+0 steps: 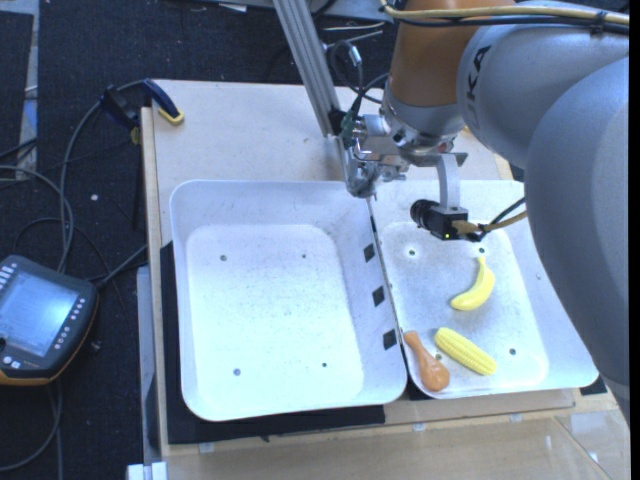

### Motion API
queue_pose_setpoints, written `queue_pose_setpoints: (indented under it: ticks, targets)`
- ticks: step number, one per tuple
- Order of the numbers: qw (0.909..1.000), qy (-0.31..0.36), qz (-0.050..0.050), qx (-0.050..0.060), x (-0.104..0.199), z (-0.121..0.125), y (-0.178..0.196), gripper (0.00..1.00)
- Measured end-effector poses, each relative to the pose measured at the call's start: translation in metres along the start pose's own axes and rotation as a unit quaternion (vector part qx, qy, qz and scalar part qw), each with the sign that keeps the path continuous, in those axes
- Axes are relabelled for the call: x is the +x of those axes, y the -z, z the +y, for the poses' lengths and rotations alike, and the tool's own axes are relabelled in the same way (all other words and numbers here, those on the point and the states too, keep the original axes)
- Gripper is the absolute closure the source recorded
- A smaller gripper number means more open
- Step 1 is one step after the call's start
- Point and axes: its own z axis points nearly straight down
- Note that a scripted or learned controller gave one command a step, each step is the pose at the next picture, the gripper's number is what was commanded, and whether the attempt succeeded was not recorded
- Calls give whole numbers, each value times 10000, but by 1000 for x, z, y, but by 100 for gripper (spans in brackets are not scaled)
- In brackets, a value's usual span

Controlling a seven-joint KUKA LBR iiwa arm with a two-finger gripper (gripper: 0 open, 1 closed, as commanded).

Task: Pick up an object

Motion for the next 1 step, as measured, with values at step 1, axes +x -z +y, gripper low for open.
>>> queue_pose_setpoints:
  ticks: [1]
  targets:
    - [10000,3,0,3,53,-7,-9,100]
